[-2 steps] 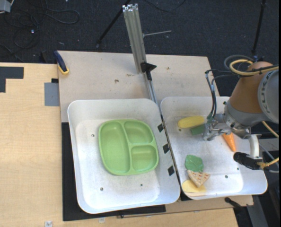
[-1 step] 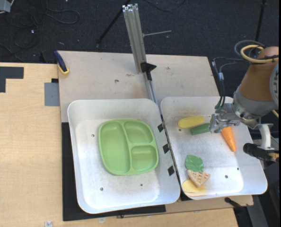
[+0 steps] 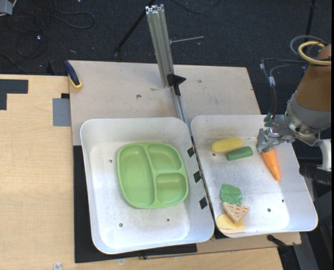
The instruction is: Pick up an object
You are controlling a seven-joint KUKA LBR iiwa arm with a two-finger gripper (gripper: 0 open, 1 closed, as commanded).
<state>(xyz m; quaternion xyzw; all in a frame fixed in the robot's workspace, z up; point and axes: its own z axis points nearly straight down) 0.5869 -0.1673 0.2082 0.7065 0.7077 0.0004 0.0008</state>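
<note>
We read the table (image 3: 122,89) from left to right. The left bin (image 3: 99,218) carries a green divided plate (image 3: 153,175), which lies flat and plays no part for now. The right bin (image 3: 290,207) holds the candidates: a yellow corn-like piece (image 3: 226,145) with a dark green piece (image 3: 239,154) just beside it, a leafy green piece (image 3: 230,193), then a cracker-like wedge (image 3: 236,211) resting against a pale yellow piece (image 3: 230,223) at the near edge, and an orange carrot (image 3: 271,163) towards the right wall.

We judge the step in hand to be the approach: nothing sits between the fingers, so the pick is not yet made. The gripper (image 3: 266,140) hangs low over the far right part of the right bin, just above the carrot's upper end and near the dark green piece. Whether its fingers stand wide or narrow we cannot tell, since the wrist hides them.

The next move, we think, calls for settling on one target, most likely the carrot, lining up across its narrow width, and lowering without nudging it against the bin wall.

The arm reaches in from the right, orange band above the wrist, tool pointing downward and leftward.
</note>
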